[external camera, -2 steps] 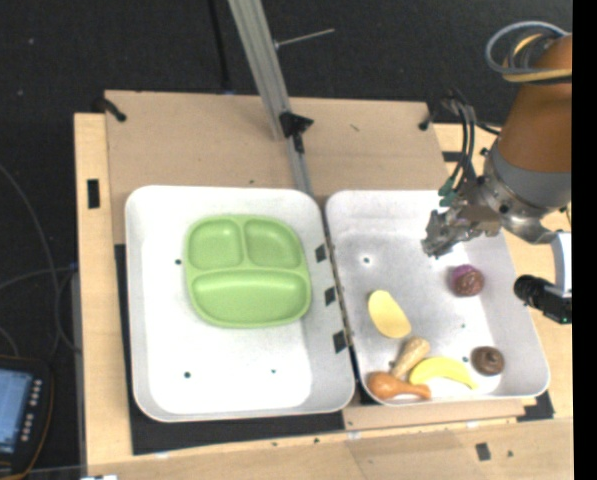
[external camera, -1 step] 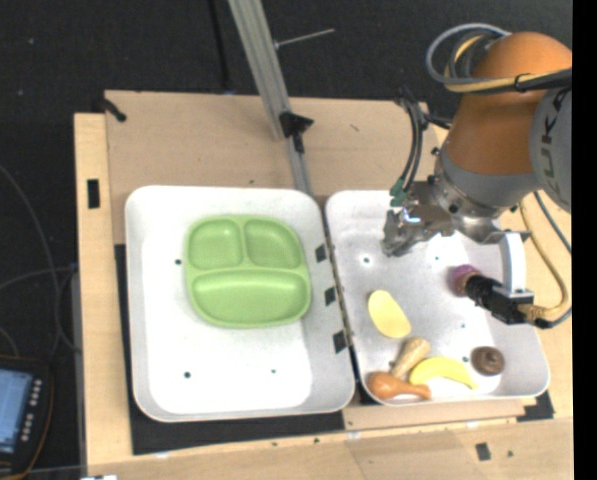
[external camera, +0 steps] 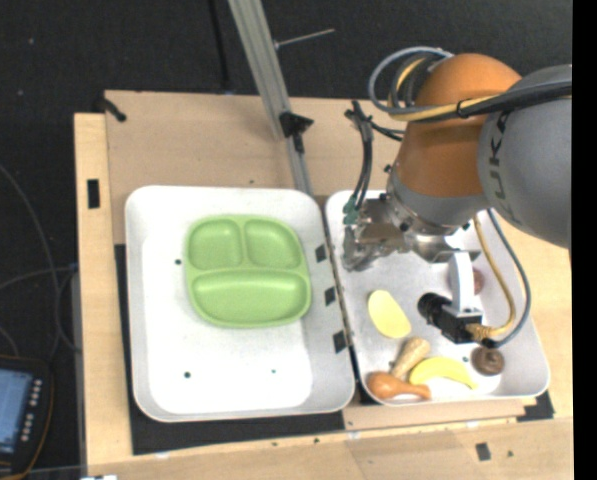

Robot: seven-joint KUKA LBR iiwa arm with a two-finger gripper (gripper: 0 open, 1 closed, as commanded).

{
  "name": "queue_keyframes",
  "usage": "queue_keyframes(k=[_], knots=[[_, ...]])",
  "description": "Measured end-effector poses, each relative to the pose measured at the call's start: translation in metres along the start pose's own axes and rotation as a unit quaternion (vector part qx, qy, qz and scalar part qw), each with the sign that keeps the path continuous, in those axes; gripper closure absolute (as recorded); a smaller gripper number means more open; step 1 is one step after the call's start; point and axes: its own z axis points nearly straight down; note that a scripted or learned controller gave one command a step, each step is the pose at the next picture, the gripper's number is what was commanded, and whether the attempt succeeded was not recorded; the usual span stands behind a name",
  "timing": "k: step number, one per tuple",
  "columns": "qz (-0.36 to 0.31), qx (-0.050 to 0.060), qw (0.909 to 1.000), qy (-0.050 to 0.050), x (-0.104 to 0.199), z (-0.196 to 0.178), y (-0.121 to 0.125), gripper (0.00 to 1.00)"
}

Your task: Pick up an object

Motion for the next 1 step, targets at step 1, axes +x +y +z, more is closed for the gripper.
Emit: queue_keyframes(k=[1], knots=[[0.000,0.000,1.0000,0.000,0.0437,0.0136,-0.0099,1.00]])
